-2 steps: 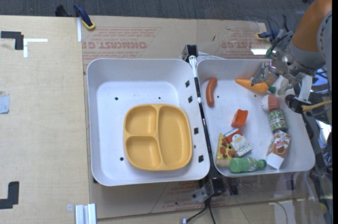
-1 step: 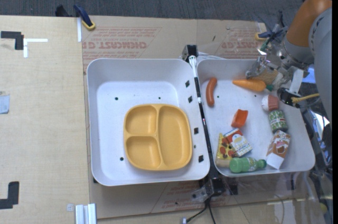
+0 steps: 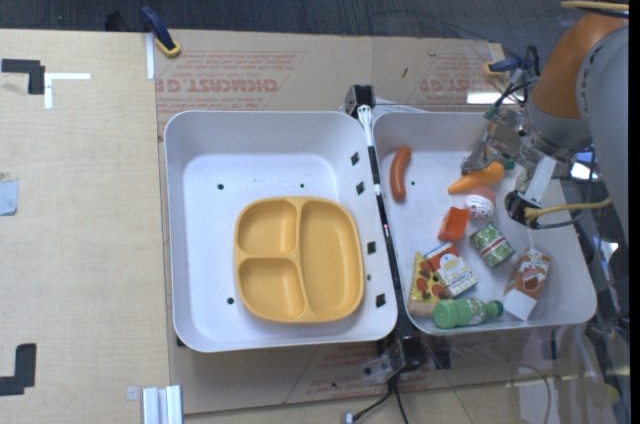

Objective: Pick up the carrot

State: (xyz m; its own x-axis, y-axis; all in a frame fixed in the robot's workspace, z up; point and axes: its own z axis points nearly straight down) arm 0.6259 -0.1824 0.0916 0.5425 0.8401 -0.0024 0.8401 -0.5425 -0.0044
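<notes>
Near edge, right bin [image 3: 570, 317]: green bottle [image 3: 466, 313] lying along front wall; pizza-slice toy [image 3: 427, 284] just to its left; small printed pack [image 3: 455, 274] above it. Brown-and-white sachet [image 3: 526, 282] at front-right. Green can [image 3: 492, 245] mid-bin, orange-red block [image 3: 453, 224] to its left, white round lid [image 3: 480, 206] betw. them and further back.

Left bin [image 3: 190, 212]: yellow 3-compartment plate [image 3: 299, 259], sits front-centre, nothing in compartments.

Further back, right bin: sausage [image 3: 400, 174] upright-ish near the dividing wall. Carrot [image 3: 477, 177] lies tilted at back-right, tip toward bin centre, thick end under gripper [image 3: 497, 152].

Gripper over carrot's thick end, touching or just above – cannot tell; finger state not discernible. Arm [image 3: 580, 82] w/ orange band enters from right.

Far: cardboard sheet [image 3: 230, 82] under bins, blue-yellow clamp [image 3: 160, 32] at its back-left corner.
</notes>
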